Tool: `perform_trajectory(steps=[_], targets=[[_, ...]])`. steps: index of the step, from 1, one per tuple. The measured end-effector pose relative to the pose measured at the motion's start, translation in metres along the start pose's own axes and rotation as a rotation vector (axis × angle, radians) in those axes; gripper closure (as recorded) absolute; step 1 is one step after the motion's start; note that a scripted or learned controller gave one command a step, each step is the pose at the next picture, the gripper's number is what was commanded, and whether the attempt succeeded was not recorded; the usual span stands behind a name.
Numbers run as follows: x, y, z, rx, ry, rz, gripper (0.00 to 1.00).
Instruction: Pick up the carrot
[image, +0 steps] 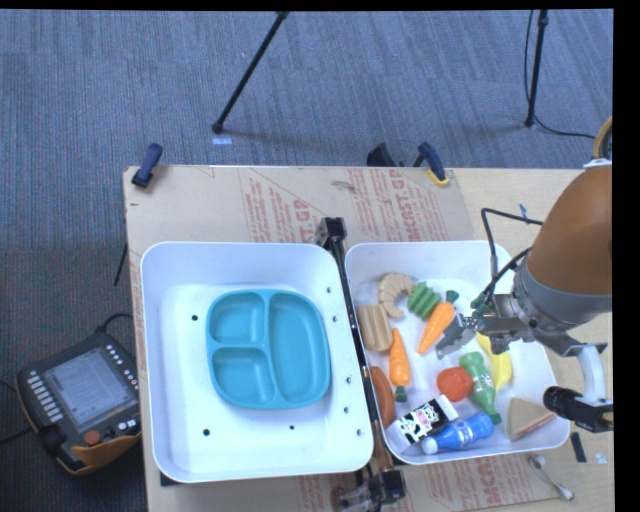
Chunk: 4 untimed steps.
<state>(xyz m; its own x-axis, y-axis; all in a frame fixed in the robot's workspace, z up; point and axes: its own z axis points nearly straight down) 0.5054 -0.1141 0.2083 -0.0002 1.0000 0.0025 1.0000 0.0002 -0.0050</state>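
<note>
Carrot (437, 325): orange tapered plastic, green leafy top, lying tilted in the right bin (365, 262) toward its far half, tip pointing near-left. Its right side sits just beside the gripper (452, 338); metal fingers small and dark against clutter, cannot tell if apart or together, nothing clearly between them. A second, smaller carrot-like orange piece (399, 358) lies just left, nearer the bin's middle. Around: tan croissant-shaped piece (394, 290) and green ridged vegetable (423, 298) at the far side, beige bread slice (375, 327) by the left wall, red tomato (454, 384), green bottle-like item (480, 378), yellow piece (499, 366) partly hidden under the arm (570, 255). Near edge: cow-print carton (423, 420), blue bottle (457, 435), tan wedge (527, 418) at the near-right corner. A reddish-brown item (381, 395) hugs the left wall, partly hidden by the rim. Left bin (165, 300) holds a glossy teal three-section plate (268, 348). Worktop (250, 200) is printed cardboard; arm is cut off at right.
</note>
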Motion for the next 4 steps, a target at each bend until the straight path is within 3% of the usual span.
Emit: perform_trajectory(steps=[1,2,3,4], targets=[[-0.008,0.064,0.107,-0.001,-0.001,-0.243,0.00],[-0.008,0.065,0.097,-0.001,0.000,-0.238,1.00],[-0.008,0.065,0.097,-0.001,0.000,-0.238,0.00],[0.009,0.055,0.121,-0.001,0.000,-0.084,0.00]])
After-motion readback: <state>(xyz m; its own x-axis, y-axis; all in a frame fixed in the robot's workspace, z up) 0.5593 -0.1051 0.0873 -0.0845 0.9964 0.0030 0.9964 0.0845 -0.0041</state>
